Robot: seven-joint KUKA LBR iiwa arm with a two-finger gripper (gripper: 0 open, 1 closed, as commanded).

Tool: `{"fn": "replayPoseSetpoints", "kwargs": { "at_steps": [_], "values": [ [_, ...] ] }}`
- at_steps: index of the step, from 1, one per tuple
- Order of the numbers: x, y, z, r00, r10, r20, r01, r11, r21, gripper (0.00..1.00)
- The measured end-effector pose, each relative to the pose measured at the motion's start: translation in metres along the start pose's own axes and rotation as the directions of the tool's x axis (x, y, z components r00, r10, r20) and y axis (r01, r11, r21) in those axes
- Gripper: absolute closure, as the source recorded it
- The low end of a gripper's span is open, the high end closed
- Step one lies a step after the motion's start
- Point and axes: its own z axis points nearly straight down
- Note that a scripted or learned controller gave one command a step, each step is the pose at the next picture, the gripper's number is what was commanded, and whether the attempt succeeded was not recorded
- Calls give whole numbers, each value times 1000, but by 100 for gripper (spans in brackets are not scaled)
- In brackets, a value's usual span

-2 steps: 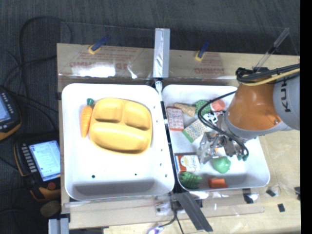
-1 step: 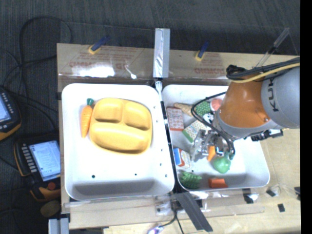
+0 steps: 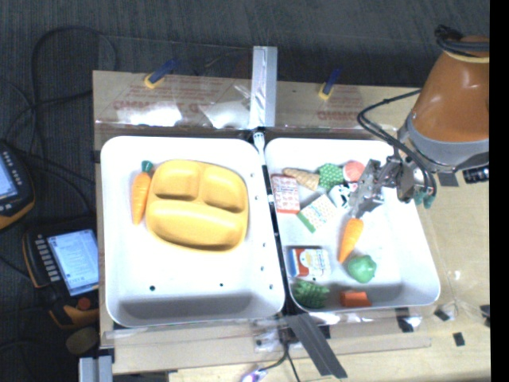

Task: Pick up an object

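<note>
A robotics lab: bench (image 3: 445, 237) with white bins (image 3: 111, 237), teach pendant (image 3: 12, 181).

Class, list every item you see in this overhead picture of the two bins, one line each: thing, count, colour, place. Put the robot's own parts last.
Bins: two, white, side by side on the bench.
Divided plate: one, yellow, left bin.
Toy carrot: one, orange, left bin, beside the plate.
Second carrot: one, orange, right bin, just below the gripper.
Ice-cream cone: one, tan, right bin, upper part.
Round green toy: one, right bin, lower right.
Small cartons and cards: several, mixed colours, right bin.
Clips: two, yellow and blue, back board.
Arm: one, orange and grey, right.
Gripper: one, dark, over the right bin.
</note>
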Motion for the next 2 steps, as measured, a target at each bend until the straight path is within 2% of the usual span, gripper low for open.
{"fn": "replayPoseSetpoints", "kwargs": {
  "at_steps": [1,2],
  "values": [
    [0,0,0,1000,0,0,0,1000,0,0],
    [-5,-9,139,997,-77,8,77,997,2,0]
  ]
}}
